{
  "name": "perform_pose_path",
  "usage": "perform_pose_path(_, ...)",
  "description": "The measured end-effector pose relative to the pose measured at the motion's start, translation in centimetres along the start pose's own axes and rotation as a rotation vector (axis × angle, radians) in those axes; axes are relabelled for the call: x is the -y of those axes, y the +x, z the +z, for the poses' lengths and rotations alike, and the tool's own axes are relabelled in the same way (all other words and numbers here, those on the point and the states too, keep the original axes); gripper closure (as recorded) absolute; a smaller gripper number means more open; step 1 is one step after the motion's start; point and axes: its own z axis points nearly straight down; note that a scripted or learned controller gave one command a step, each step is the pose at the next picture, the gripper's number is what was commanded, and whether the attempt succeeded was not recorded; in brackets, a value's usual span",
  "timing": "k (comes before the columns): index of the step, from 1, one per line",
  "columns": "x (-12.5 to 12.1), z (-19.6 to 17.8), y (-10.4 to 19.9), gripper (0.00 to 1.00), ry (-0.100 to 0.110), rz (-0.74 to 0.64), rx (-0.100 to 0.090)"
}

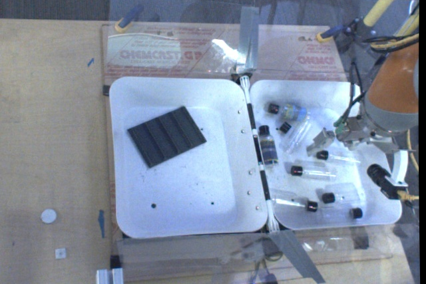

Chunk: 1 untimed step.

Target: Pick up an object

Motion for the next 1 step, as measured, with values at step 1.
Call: perform_pose_path(1, 1.06, 1.69, 0.63, 0.0, 0.001, 0.004, 0.0)
